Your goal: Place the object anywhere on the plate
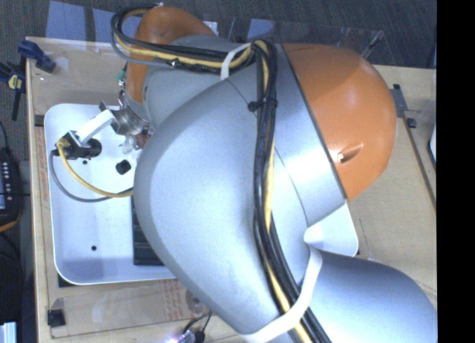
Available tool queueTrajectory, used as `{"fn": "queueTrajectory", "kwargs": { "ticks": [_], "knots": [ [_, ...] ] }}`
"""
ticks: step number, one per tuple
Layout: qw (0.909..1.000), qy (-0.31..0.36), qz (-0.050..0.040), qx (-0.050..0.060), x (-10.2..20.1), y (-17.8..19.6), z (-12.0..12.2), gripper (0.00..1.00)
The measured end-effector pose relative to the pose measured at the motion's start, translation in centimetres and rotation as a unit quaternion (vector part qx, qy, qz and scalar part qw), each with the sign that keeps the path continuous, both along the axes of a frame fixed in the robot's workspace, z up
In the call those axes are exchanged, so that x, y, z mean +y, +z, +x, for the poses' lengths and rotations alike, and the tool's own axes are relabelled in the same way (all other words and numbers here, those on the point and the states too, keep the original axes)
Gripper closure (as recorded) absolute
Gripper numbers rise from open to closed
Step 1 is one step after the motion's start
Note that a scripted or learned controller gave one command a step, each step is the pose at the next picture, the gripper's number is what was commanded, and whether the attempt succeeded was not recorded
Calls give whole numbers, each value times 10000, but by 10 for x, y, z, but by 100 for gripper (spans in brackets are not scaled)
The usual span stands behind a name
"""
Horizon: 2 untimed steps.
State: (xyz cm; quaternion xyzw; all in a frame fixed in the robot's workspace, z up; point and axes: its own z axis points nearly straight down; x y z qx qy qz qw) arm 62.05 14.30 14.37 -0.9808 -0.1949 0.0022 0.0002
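One small black object (123,166), axis unclear

Arm (245,208) covers most of the worktop (415,178). End effector (132,132) over white bin (82,267); small black object (123,166) just beside it.

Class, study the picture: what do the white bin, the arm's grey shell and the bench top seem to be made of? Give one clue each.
White bin: likely plastic; smooth, rounded corners, faint gloss.
Grey shell: painted metal or hard plastic, left open; satin sheen, moulded curves.
Bench top: probably wood or board; matte, pale tan.
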Motion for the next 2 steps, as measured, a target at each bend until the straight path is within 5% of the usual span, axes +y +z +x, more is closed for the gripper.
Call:
{"fn": "queueTrajectory", "kwargs": {
  "ticks": [1,2],
  "knots": [
    [9957,-923,4,-10,4,92,14,100],
    [9986,527,13,28,-87,95,11,100]
  ]
}}
